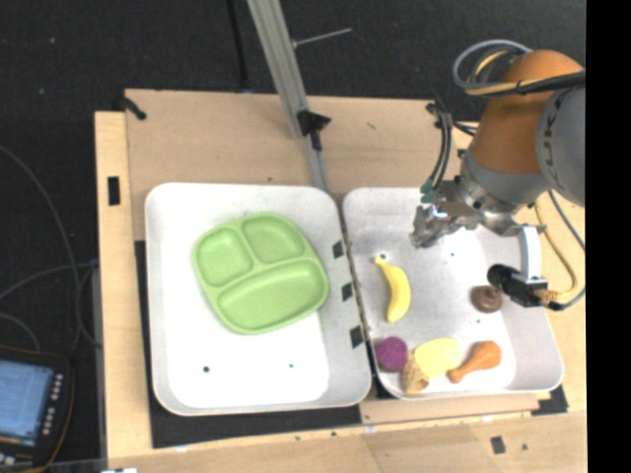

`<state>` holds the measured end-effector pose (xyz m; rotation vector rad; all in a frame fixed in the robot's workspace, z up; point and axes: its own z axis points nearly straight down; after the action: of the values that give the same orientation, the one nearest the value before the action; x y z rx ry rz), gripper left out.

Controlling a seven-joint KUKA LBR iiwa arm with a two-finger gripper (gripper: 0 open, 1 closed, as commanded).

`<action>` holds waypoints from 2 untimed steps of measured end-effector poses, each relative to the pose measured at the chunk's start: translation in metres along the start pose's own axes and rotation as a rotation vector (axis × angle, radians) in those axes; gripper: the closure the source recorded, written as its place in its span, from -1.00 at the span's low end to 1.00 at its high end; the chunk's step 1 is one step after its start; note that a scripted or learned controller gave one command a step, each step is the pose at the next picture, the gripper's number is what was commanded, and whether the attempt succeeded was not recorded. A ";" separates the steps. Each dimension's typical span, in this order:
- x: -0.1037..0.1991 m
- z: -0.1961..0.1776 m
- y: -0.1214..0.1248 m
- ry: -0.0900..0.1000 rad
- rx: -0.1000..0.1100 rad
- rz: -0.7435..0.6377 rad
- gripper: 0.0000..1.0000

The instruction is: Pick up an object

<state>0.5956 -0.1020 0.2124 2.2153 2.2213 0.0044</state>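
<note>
My gripper hangs over the upper middle of the right bin, with nothing visible between its fingers. A yellow banana lies a little below and to its left. Along the bin's front edge sit a purple fruit, a pale yellow piece, an ice-cream cone shape and an orange drumstick. A brown round piece rests near the right wall, beside a black part of the arm.
The left bin holds a green divided plate. A metal pole slants down to the gap between the bins. Open bin floor lies between the banana and the brown piece.
</note>
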 end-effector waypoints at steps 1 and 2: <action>0.048 0.000 0.024 0.002 0.003 -0.004 1.00; 0.102 0.002 0.031 0.003 0.003 -0.005 1.00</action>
<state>0.6266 0.0002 0.2108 2.2133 2.2296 0.0037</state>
